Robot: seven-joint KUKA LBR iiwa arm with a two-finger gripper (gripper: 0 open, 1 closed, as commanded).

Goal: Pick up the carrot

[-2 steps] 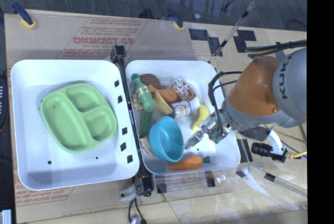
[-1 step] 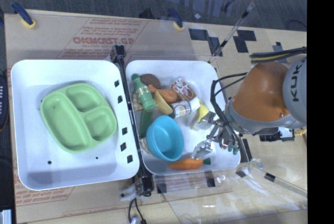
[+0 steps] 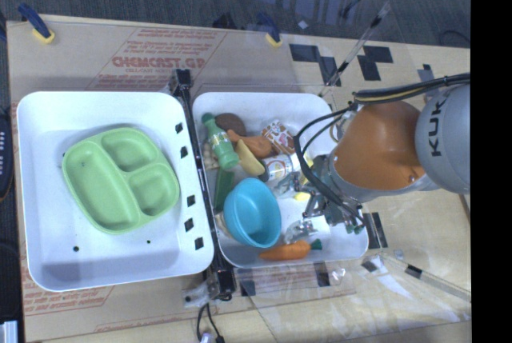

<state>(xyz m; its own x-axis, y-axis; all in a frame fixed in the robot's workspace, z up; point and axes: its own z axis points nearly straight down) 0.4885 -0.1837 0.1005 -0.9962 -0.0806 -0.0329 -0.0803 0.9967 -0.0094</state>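
Note:
The carrot (image 3: 286, 252), orange with a green stub at its right end, lies flat along the front wall of the right bin (image 3: 264, 99). My gripper (image 3: 305, 223) hangs low over the bin's front right corner. It is just behind the carrot's right end and beside the blue bowl (image 3: 252, 212). The grey arm and its orange band (image 3: 376, 157) come in from the right and hide part of the bin's right side. Nothing can be seen held in the gripper.
A green bottle (image 3: 220, 143), a brown piece (image 3: 230, 123), a yellow piece (image 3: 250, 162) and other small toy foods crowd the back of the right bin. The left bin (image 3: 32, 197) holds a green divided plate (image 3: 120, 177).

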